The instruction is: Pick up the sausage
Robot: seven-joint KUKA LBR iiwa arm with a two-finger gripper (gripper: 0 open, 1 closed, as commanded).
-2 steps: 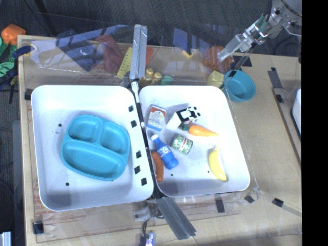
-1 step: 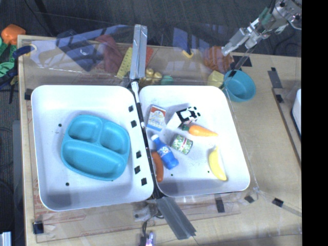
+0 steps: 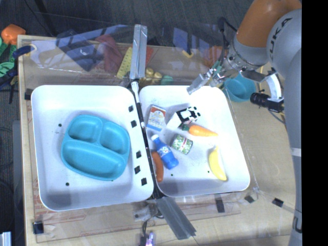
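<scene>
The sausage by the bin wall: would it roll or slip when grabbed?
Probably. The sausage looks round and smooth, so it may roll or slip. It lies against the right bin's wall beside the blue bottle, leaving little finger room.
</scene>
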